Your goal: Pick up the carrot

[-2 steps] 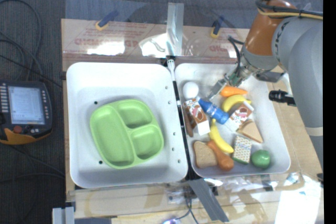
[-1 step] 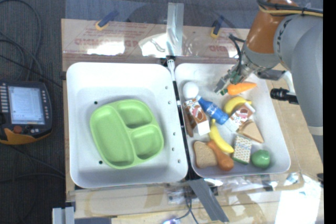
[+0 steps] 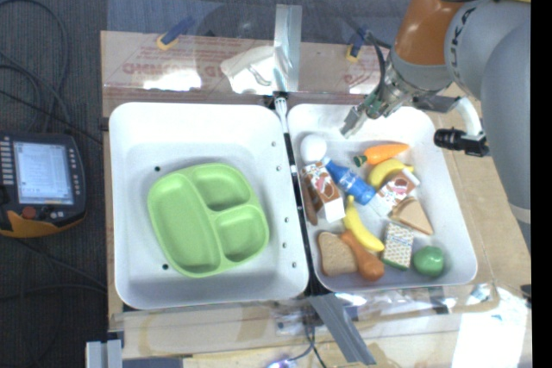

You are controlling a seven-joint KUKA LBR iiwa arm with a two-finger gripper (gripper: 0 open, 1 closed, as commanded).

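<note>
Lying orange and tapered in the right bin (image 3: 448, 185), the carrot (image 3: 385, 153) sits below the tool (image 3: 352, 125), grip unclear.

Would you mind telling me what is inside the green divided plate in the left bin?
Nothing: all three compartments of the green plate look bare. The left bin floor beneath it is covered.

The tapered plastic carrot (image 3: 385, 152) is orange with a green tip; the curved plastic banana (image 3: 359, 229) is yellow. The round plastic apple (image 3: 428, 259) is green, and the small plastic bottle (image 3: 350, 181) is blue. The three-compartment plastic tray (image 3: 207, 218) is lime green against the shallow white left bin (image 3: 129, 211).
</note>
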